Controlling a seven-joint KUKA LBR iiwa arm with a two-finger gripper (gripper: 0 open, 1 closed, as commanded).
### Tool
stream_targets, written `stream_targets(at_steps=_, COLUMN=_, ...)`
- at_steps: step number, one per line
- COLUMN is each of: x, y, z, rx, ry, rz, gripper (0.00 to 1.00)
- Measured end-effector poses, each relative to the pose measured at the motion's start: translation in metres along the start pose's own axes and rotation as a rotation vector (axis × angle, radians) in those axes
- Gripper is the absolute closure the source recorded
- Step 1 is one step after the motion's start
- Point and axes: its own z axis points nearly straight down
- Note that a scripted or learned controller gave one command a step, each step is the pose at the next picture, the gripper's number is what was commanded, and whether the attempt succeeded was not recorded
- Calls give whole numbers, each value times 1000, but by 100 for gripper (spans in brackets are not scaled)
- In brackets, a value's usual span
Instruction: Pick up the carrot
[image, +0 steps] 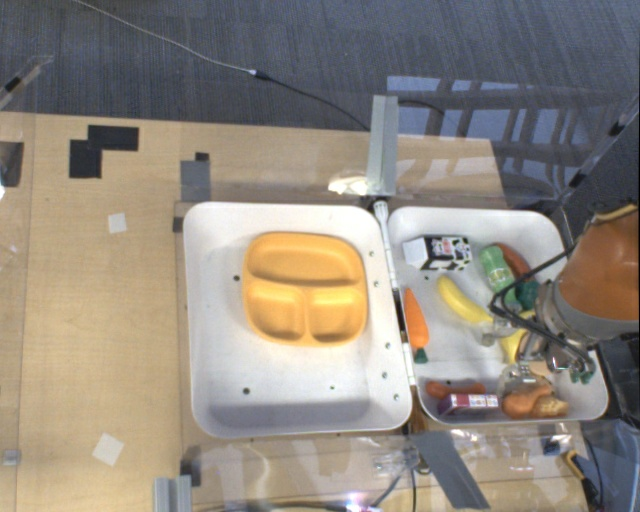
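The carrot lies against the left wall of the right bin, its green end toward the near side. The fingers hang over the near right part of that bin, well apart from the carrot, with a banana between them. Whether they are apart or together cannot be told. A yellow divided tray sits in the left bin on the worktop.

arm: cut by right edge | jaws: state unclear
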Motion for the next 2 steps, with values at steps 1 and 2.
stream_targets(at_steps=1, x=-33, y=50, z=9, rx=1, ry=-4, rz=-58, gripper=0)
stream_targets(at_steps=2, x=-28, y=82, z=8, rx=3, ry=-8, rz=-68, gripper=0)
